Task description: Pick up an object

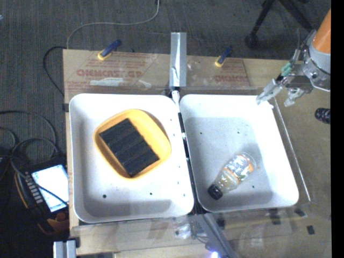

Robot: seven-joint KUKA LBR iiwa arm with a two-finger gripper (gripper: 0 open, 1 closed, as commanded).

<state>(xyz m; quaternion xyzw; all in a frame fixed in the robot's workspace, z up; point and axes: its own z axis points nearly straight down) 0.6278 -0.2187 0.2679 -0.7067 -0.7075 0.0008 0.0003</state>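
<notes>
A clear plastic bottle (232,175) with a black cap and an orange label lies on its side in the right bin (279,192), near the front. In the left bin (80,198) sits a yellow bowl (156,123) with a black ridged block (129,147) inside it. My gripper (276,97) hangs over the far right corner of the right bin, well above and behind the bottle. Its fingers stand apart, with nothing between them.
A metal bar (178,58) stands upright at the back between the two bins. Two blue-and-yellow clamps (109,49) (223,55) hold the cardboard behind the bins. An office chair base (269,9) stands on the floor beyond the bench.
</notes>
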